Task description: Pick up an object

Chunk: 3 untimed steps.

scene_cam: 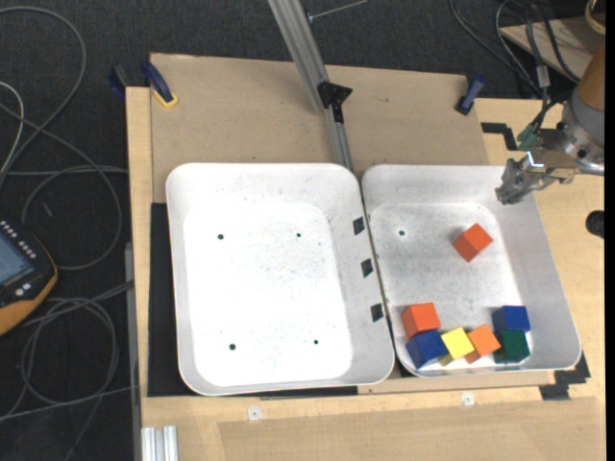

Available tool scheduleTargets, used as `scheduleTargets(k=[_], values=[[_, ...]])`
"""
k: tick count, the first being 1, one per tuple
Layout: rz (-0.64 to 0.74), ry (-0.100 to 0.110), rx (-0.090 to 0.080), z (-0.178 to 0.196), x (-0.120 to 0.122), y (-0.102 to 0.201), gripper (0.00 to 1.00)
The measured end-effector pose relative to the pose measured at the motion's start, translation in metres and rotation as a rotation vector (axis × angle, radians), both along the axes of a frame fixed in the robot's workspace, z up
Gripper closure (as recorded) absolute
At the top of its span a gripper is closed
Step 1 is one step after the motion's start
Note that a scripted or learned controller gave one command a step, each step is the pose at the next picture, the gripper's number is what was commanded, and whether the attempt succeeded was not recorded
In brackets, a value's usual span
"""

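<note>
Lying alone in the right bin (543,248), well apart from the gripper (511,186) whose grasp I could not tell, the orange block (472,242) looked light, rigid and smooth-sided, best pinched across two opposite flat faces.

The tool (512,185) hangs over the right bin's (538,248) far edge, near an orange block (472,242).
</note>
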<state>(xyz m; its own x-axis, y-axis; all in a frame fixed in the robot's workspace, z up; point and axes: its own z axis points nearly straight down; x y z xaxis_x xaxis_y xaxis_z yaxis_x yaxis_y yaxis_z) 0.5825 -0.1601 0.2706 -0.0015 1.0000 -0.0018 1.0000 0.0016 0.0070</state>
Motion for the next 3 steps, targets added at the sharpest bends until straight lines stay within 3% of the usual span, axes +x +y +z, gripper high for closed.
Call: scheduleTargets(k=[3], values=[[0.005, 0.009, 0.005, -0.011, -0.044, 0.143, 1.00]])
